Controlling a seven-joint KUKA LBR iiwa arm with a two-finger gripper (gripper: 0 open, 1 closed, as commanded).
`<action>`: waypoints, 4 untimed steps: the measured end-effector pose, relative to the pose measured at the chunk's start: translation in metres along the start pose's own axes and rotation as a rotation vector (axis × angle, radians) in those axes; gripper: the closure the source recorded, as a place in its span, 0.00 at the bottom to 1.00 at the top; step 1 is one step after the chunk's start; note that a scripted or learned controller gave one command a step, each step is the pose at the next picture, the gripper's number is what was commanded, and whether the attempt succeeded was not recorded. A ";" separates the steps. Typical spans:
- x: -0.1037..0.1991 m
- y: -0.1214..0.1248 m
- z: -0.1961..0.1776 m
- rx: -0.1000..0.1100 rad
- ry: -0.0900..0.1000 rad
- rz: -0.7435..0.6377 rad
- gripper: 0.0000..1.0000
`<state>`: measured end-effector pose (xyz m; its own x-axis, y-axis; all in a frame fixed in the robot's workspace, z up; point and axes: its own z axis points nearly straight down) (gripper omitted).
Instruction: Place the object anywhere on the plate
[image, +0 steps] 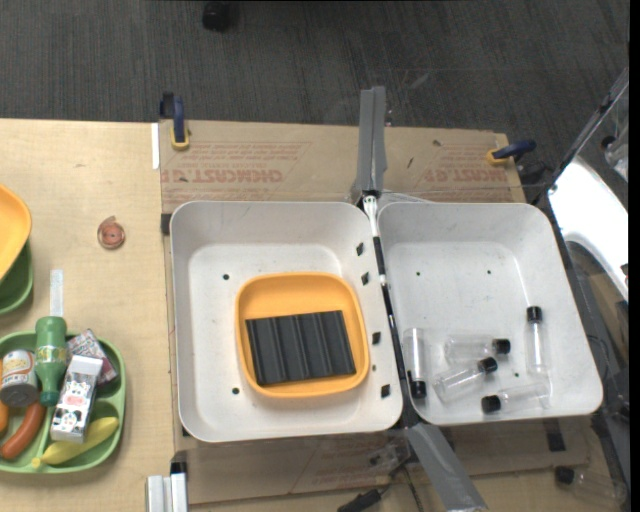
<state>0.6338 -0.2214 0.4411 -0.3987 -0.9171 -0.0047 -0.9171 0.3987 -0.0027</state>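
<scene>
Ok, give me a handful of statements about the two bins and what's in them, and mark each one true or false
1. The orange plate sits in the left bin. True.
2. The dark ridged block lies on the plate. True.
3. The clear vials with black caps lie in the left bin. False: they lie in the right bin, gathered toward its near side.
4. One vial stands on the plate beside the block. False: the block is the one thing on the plate.
5. A green tray of toy food sits on the bench left of the bins. True.
6. The plate touches the right bin's wall. False: it rests inside the left bin.
</scene>
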 end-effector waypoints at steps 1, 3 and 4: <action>0.016 0.094 0.009 -0.004 0.001 -0.255 1.00; 0.008 0.122 0.071 -0.005 0.000 -0.574 1.00; 0.018 0.059 0.045 -0.003 -0.001 -0.666 1.00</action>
<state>0.5726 -0.2146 0.3961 0.2536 -0.9673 -0.0043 -0.9673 -0.2535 -0.0022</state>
